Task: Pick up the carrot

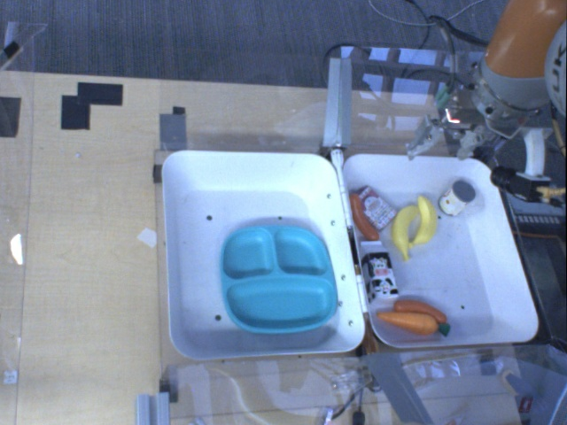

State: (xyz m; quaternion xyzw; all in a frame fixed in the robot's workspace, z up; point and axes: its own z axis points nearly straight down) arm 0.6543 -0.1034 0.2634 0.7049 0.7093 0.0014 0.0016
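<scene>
**Carrot at the near edge of the right bin, hand up at the far rim**

You will find the carrot [411, 322] lying on its side in the right bin [496, 273], close against the near wall, its green end pointing right. A second orange piece [422, 308] lies just behind it, touching or nearly so (you cannot tell from here whether it is another carrot).

Your hand [443, 138] hangs over the far rim of that bin, well apart from the carrot. Its fingers [420, 142] are spread, with nothing between them. The arm [524, 34] comes in from the upper right, its orange band showing above the grey wrist.

Between hand and carrot the bin also holds a banana [415, 227] near the middle, a small white cup [456, 197] to its right, a reddish sausage [360, 215] along the left wall with a small packet [380, 209] against it, and a black-and-white carton [381, 275] nearer you by the same wall.

The left bin [190, 264] carries a blue divided tray [278, 277], lying flat in its near half. Both bins sit side by side on the table [80, 237], touching along their shared edge.
</scene>
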